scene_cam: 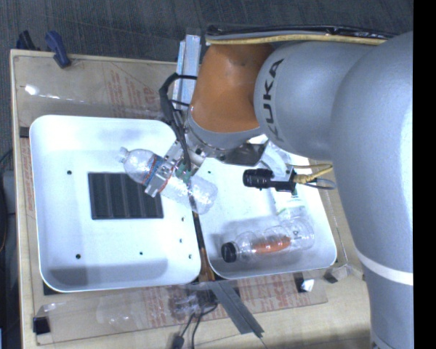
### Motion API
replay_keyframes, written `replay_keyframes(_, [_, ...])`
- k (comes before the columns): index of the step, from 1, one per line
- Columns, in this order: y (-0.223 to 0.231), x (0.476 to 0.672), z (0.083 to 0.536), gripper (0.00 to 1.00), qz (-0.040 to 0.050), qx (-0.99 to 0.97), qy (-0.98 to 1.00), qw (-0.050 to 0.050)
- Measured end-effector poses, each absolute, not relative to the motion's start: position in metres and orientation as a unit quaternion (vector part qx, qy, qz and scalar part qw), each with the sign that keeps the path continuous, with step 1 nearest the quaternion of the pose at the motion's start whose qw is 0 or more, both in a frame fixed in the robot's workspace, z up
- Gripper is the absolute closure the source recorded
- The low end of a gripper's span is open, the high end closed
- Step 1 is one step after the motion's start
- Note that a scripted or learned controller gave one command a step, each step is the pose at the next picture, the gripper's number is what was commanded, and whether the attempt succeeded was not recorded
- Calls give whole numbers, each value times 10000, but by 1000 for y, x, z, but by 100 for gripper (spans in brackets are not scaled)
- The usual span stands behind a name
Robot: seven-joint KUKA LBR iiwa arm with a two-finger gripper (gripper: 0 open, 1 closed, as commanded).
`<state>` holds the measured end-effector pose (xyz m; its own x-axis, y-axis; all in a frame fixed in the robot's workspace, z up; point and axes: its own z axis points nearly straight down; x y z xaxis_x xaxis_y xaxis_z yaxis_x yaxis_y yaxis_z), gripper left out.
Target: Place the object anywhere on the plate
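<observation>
Reaching in from the right, grey arm [320, 86] with orange band, bent low over the seam between the two white bins. At its tip, gripper [171, 171] closed narrowly across the middle of a clear plastic bottle [136, 163], fingers pressed on either side of the labelled waist. Held tilted, cap end pointing up and left over the left bin [58, 257], base end hanging over the shared rim toward the right bin [325, 257]. Raised off the bin floor, or so it seems from the slant; cannot tell for sure. Lying flat on the floor of the left bin, a dark ribbed rectangular plate [123, 195], just below and left of the bottle's cap end. Bottle's neck close to the plate's upper right corner, most of the body beside it rather than over it; not set on the plate. In the right bin, near the front wall, a second clear bottle [272, 243] on its side, black cap pointing left, something orange inside. Behind that one, a faint clear shape, too blurred to name. Under both bins, a pale wooden bench [29, 78], with a blue clamp [57, 48] at its far left corner.
</observation>
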<state>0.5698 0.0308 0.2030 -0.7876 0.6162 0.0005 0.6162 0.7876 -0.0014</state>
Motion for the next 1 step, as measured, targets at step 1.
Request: replay_keyframes(1, [31,570,203,0,6,-3260,-9454,4])
